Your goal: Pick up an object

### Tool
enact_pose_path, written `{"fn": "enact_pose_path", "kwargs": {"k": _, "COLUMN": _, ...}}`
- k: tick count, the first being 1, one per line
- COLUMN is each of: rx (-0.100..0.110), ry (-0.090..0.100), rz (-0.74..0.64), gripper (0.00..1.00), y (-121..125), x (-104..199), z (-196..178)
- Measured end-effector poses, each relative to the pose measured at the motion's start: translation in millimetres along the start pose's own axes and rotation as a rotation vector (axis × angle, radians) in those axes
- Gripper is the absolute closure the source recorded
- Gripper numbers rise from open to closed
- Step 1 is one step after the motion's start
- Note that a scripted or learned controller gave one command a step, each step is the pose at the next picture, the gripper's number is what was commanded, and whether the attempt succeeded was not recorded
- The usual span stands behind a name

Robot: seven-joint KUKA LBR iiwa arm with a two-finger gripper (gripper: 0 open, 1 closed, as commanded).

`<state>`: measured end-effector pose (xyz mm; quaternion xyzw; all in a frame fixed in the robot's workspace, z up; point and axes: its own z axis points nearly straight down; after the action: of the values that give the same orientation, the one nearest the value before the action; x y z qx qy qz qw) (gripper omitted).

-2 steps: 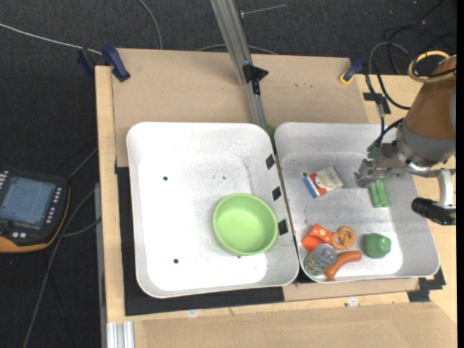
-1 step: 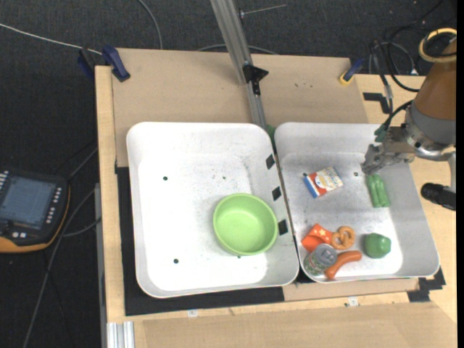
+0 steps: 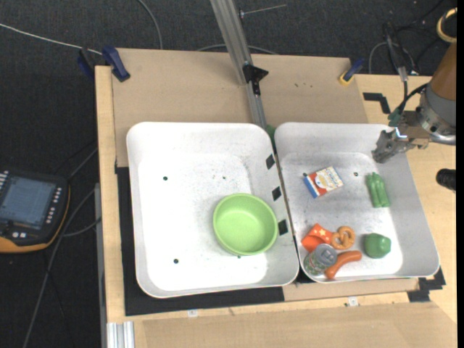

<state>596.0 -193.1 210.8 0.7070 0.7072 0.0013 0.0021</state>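
A: Where is the tool (image 3: 388, 148) sitting?

B: At the far right corner of the right bin (image 3: 406, 259), hanging over the rim there. The grey arm (image 3: 442, 100) comes in from the right edge above it.

A: Are its two fingers apart or together?

B: I cannot tell; it is a small dark shape from this angle. Nothing is visible between the fingers.

A: What lies in that bin?

B: A small box (image 3: 323, 180) with red, white and blue print sits near the middle. To its right, a long green piece (image 3: 376, 190) lies roughly lengthwise toward the front, below the tool and apart from it. At the front there is a cluster: an orange piece (image 3: 317, 235), a pretzel-shaped thing (image 3: 344, 235) just beside it, a round grey lid-like item (image 3: 320, 259) with a red sausage-shaped piece (image 3: 342, 262) across its edge, and a green rounded lump (image 3: 376, 246) on the right.

A: And the left bin (image 3: 152, 165)?

B: A light green bowl (image 3: 245, 224) stands upright toward its front right corner, close to the wall shared with the other bin.

A: Anything around the bins?

B: Both rest on a tan worktop (image 3: 188, 85). A metal rail (image 3: 232, 31) runs from the top down to the gap between the bins. A handheld screen device (image 3: 29, 209) lies on the dark floor at the left.
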Motion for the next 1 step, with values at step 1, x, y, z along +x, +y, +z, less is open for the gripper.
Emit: {"fn": "enact_pose_path", "kwargs": {"k": 1, "rx": -0.001, "ry": 0.0, "rz": 0.0, "gripper": 1.0, "y": 2.6, "x": -5.1, "z": -62.1}}
